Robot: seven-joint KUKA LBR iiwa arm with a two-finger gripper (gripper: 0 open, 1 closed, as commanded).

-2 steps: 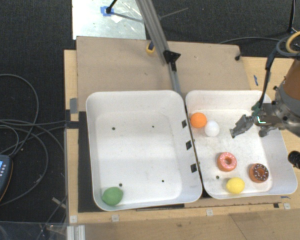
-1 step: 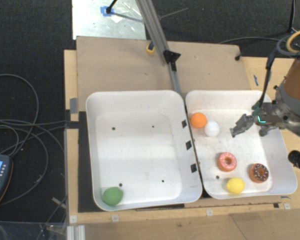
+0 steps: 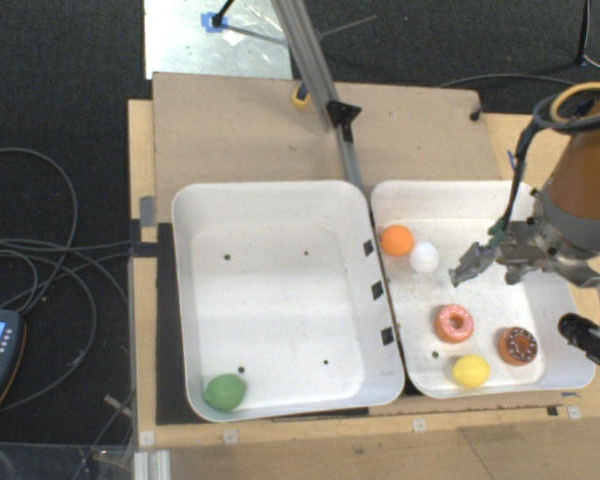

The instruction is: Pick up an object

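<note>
White ball [image 3: 424, 257]: sits on the floor of the right bin [image 3: 450, 200], just to the camera-left of the claw and slightly above its tip in the view; it lies apart from the claw, not touching it.
Orange ball [image 3: 397, 239]: touching or almost touching the white ball on its far side from the claw, close against the wall shared with the left bin.
Claw [image 3: 466, 268]: hangs over the right bin, its dark fingertip end pointing toward camera-left; nothing shows between its fingers, and whether they are spread or closed cannot be told from this view.
Pink donut [image 3: 454, 322]: below the claw in the view, nearer the camera, lying flat and well clear of the fingertips.
Chocolate donut [image 3: 518, 345]: below and to the camera-right of the claw, beside the pink donut with a gap between them.
Yellow ball [image 3: 470, 370]: furthest below the claw, near the front wall of the right bin, between the two donuts and a little lower.
Arm [image 3: 585, 183]: grey with an orange band, rising from the claw toward the view's right edge.
Left bin [image 3: 270, 203]: well to the camera-left of the claw, side by side with the right bin.
Green ball [image 3: 224, 391]: in the left bin's front left corner, far from the claw.
Bench [image 3: 230, 118]: bears both bins beneath the claw.
</note>
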